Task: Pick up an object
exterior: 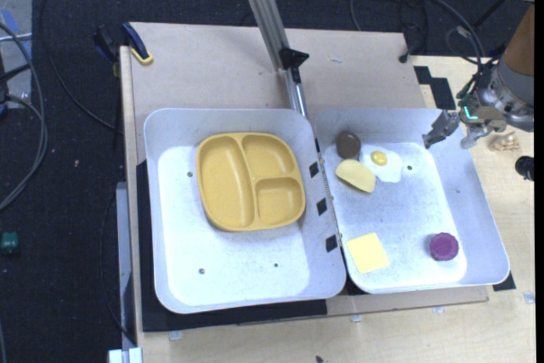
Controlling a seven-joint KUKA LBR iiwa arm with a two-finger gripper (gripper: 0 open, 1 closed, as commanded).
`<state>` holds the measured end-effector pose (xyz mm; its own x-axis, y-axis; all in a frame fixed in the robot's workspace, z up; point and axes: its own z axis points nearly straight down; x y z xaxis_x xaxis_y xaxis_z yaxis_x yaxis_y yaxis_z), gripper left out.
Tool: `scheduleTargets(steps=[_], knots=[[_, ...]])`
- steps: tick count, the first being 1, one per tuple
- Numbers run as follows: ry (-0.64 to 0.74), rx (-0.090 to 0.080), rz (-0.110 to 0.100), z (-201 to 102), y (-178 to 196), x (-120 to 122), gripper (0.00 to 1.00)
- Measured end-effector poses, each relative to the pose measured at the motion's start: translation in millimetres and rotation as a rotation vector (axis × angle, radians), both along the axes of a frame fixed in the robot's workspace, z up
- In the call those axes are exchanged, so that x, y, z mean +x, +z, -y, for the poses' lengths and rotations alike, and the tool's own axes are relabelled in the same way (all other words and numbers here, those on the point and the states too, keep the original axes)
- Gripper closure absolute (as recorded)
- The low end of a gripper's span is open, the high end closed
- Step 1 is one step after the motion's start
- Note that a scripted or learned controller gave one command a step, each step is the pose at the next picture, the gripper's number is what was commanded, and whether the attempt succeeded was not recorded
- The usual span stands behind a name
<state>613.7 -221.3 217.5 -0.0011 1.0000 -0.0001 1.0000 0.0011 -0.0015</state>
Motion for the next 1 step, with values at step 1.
scheduleTargets(steps=[1], knots=[[0.0,-0.001,0.002,0.0,1.2,0.6,0.0]])
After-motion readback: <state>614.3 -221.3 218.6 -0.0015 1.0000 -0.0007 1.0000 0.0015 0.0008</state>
